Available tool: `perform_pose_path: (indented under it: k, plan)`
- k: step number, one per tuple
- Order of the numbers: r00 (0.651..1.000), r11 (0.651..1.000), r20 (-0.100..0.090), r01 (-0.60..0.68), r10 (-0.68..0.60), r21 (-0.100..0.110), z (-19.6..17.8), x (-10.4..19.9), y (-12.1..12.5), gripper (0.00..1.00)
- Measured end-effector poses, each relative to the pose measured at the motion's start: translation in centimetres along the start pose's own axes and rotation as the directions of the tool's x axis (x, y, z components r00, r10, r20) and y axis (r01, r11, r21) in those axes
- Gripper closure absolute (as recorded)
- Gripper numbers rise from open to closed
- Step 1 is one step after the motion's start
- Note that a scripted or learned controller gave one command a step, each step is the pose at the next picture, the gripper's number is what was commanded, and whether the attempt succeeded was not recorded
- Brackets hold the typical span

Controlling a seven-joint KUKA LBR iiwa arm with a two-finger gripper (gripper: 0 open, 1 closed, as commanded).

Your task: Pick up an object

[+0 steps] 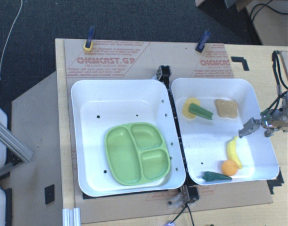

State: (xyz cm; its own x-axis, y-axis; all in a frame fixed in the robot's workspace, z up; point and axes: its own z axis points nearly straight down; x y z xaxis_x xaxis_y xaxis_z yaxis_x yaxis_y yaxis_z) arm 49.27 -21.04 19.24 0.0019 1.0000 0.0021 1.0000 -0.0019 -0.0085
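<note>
Bananas first: the small yellow banana (234,152) lies near the right wall of the right bin (214,84), and it's the nearest thing to the gripper (248,128), which hovers just above its top end. It looks like a light toy piece, smooth and a bit slippery, curved, so I'd take it across the thick middle and not the tapering tips. Just below it sits an orange ball (230,168), touching or nearly touching its lower end, round and likely to roll out of a pinch. A dark green piece (216,176) lies at the front rim. The arm comes in low from the right over the bin's edge, wrist level, gripper pointing left into the bin. Whether it is wide or narrow, I can't tell from here, and nothing shows in its grasp. Over in the left bin (115,91), a green divided plate (136,153) rests flat
</note>
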Motion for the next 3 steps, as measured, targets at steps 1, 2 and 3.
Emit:
perform_pose_path:
  k: [1, 2, 3]
  plan:
    - [1.0, 1.0, 0.002, 0.002, -0.002, -0.008, -0.3, 0.0, 0.2, 0.0]
    - [1.0, 1.0, 0.001, 0.001, -0.001, -0.006, 3.8, -0.3, 0.1, 0.0]
    - [1.0, 1.0, -0.002, 0.001, -0.001, -0.001, 9.7, 0.2, -0.7, 0.0]
